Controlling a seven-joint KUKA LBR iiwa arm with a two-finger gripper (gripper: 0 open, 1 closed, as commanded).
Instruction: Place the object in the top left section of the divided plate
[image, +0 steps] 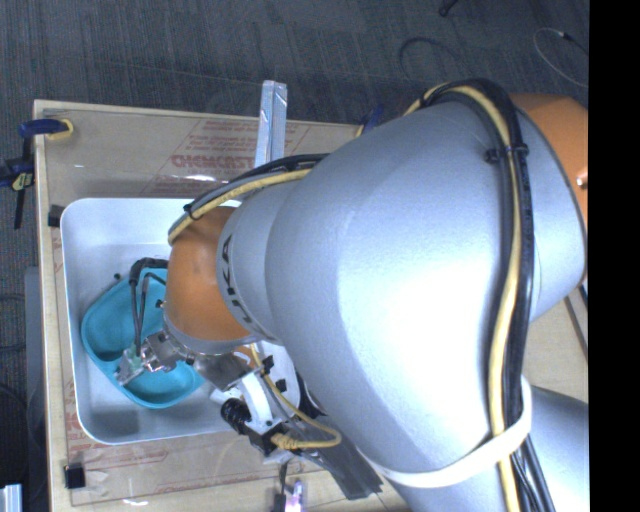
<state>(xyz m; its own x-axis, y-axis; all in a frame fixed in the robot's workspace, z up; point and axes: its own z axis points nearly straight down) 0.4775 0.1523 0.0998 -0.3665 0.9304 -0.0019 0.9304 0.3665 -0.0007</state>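
Hanging over the blue divided plate (110, 335), which lies in the left white bin (90, 240) toward its near-left corner, my jaws (135, 362) sit low above its lower sections. Whether they are wide, narrow, or holding the object I cannot tell; my own bulk covers it. My wrist hides most of the desk (130, 140).

The divided plate (105, 335) is bright blue plastic with raised ridges, lying flat in the left white bin (80, 240) toward its nine-o'clock side, its three-o'clock part hidden.
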